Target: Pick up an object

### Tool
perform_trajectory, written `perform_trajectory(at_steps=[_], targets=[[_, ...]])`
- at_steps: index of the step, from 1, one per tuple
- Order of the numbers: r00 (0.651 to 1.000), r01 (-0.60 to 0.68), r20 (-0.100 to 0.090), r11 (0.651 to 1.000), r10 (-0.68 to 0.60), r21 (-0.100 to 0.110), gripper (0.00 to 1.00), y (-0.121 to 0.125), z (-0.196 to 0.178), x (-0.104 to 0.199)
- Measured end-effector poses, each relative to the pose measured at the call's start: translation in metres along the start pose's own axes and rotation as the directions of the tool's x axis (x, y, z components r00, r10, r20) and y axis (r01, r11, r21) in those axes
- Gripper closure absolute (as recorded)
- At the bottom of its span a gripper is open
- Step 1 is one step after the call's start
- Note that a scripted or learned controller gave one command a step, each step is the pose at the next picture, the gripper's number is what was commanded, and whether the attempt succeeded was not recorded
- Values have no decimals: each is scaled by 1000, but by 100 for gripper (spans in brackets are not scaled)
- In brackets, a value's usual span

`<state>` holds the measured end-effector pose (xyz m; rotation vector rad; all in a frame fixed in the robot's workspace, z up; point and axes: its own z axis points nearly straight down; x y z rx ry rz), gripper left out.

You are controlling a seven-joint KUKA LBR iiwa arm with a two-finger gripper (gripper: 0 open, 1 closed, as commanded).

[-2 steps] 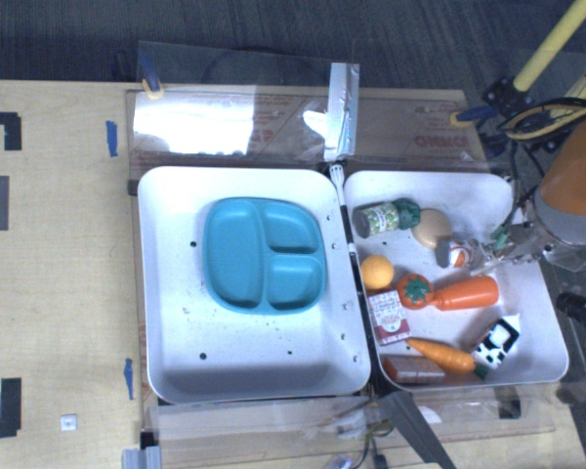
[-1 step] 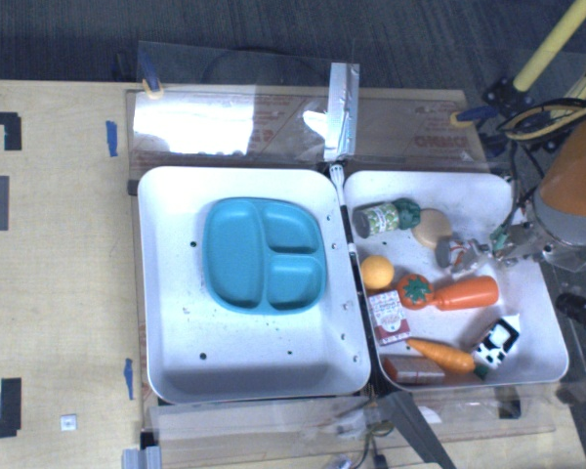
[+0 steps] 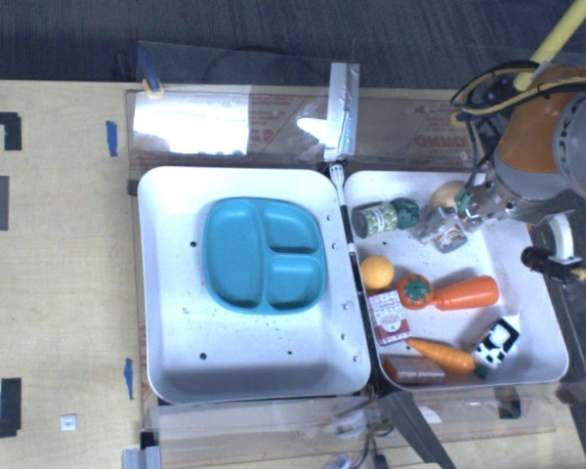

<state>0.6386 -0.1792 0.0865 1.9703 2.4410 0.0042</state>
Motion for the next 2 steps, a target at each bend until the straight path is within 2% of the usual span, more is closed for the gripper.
perform_trajectory(at_steps=[1, 2], targets=[[1000, 1, 6, 1000, -1, -6, 100, 2, -13, -1], [996, 89, 4, 996, -89, -9, 100, 9, -123, 38]])
